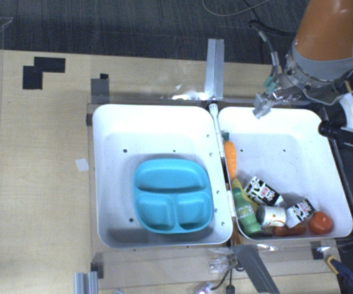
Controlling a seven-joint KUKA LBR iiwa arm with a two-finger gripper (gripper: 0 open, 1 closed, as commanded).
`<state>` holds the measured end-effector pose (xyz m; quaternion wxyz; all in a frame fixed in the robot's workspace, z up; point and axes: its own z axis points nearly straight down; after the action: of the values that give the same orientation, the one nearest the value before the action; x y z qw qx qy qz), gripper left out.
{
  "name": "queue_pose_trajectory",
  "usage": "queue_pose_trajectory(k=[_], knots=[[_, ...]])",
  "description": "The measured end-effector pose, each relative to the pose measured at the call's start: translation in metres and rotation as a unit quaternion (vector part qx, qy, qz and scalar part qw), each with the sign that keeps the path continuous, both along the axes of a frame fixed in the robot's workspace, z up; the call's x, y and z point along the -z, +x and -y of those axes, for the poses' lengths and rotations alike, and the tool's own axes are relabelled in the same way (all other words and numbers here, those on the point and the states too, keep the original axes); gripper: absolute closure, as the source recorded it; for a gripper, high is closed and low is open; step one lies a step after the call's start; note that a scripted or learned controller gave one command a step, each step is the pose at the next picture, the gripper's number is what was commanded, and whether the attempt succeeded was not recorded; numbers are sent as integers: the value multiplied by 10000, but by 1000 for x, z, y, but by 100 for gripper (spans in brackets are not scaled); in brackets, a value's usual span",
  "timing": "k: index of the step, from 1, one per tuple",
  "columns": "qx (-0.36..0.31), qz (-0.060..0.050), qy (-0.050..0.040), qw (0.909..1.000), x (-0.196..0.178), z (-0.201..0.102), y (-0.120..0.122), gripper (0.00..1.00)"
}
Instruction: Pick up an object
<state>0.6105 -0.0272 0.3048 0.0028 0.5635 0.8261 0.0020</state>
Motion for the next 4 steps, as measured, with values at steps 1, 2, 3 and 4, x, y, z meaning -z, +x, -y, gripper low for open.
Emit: queue_pose_trajectory(k=[1, 2, 3, 4], knots=[[-1441, 20, -16, 9896, -49, 12, -21, 100], [164, 9, -5, 9999, -39, 45, 26, 100], [790, -8, 5, 9969, -17, -7, 20, 100], [-1058, 13, -8, 9944, -53, -21, -2, 100]])
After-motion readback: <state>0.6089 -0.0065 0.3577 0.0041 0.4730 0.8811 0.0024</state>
